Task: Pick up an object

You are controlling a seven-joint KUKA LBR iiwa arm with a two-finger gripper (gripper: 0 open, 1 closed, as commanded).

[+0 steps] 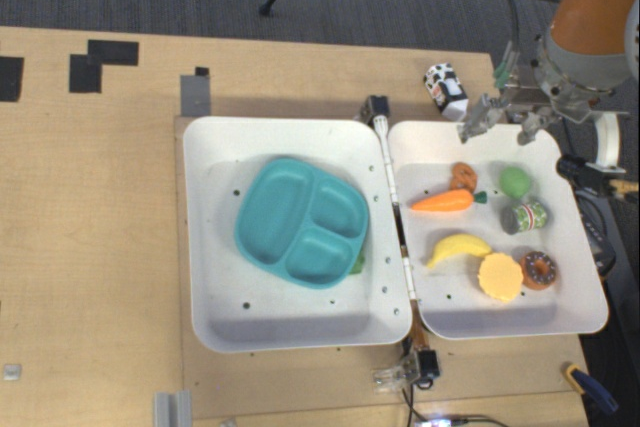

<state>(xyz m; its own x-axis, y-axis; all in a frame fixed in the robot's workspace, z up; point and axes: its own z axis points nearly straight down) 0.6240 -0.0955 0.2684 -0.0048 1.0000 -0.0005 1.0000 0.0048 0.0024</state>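
Your gripper hovers over the far edge of the right bin, fingers spread with nothing between them. Below it in that bin lie a carrot, a banana, a green ball and a chocolate doughnut. The left bin holds a teal divided plate.

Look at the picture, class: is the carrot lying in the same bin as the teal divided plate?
No: the carrot lies in the right bin, while the teal divided plate sits in the left bin.
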